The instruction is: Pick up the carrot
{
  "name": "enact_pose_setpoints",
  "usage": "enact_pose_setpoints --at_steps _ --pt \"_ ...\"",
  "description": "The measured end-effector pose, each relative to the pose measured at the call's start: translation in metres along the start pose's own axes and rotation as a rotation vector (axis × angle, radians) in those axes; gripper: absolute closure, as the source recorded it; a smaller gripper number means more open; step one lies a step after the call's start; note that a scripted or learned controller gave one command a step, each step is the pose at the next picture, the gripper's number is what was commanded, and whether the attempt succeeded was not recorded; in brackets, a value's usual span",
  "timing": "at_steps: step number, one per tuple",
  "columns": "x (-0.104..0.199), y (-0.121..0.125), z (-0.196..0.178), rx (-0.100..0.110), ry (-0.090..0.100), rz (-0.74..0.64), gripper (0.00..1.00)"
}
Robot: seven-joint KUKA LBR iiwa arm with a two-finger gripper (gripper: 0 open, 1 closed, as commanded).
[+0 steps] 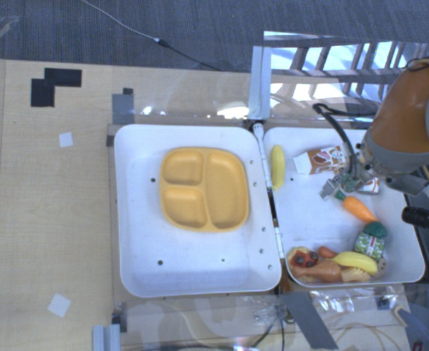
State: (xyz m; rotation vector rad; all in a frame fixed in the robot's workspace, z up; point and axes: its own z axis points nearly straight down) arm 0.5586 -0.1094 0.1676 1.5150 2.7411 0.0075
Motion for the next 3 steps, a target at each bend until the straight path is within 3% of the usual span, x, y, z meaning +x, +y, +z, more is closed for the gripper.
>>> enact_pose_setpoints --at_steps 1,2,3 --pt "0.034 -0.064 0.068 0.007 0.006 -0.142 1.00" --pt "-0.065 -0.084 0.077 -0.001 -0.010 -0.279 1.00" --pt "-0.050 -0.009 0.022 -0.002 -0.001 0.000 1.00"
